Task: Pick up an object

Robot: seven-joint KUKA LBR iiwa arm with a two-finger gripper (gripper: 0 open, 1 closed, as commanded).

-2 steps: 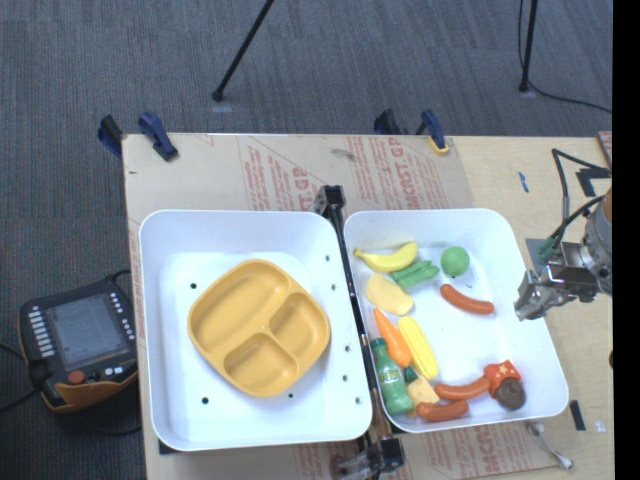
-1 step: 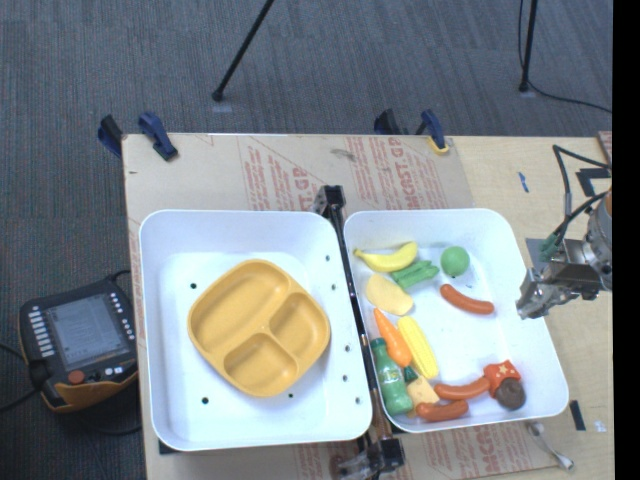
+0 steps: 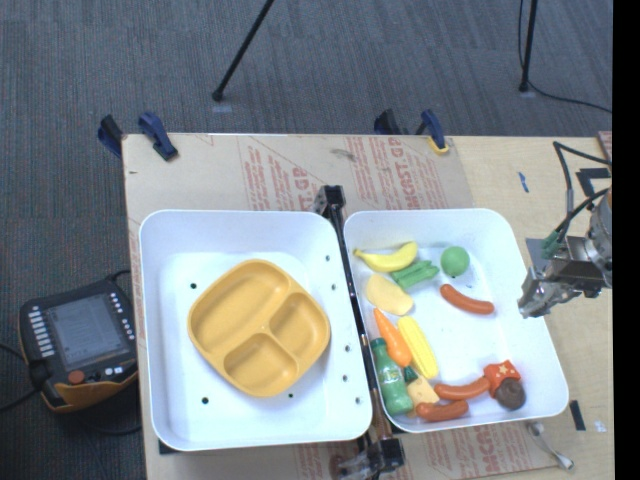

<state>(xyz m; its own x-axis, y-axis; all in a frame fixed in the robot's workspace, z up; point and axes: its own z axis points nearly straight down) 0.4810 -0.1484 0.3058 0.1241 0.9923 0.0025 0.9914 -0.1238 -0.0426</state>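
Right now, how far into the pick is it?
Nothing looks picked yet. The pincer sits at the right bin's right rim, with no item seen in it. The sausage, banana and other toys lie in that bin. Descent, grasp and lift remain.

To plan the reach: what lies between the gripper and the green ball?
In the camera view, a red sausage lies between the gripper and the green ball, with the right bin rim.

One fixed camera looks down slantwise (from above the bench) on both bins (image 3: 150, 268).
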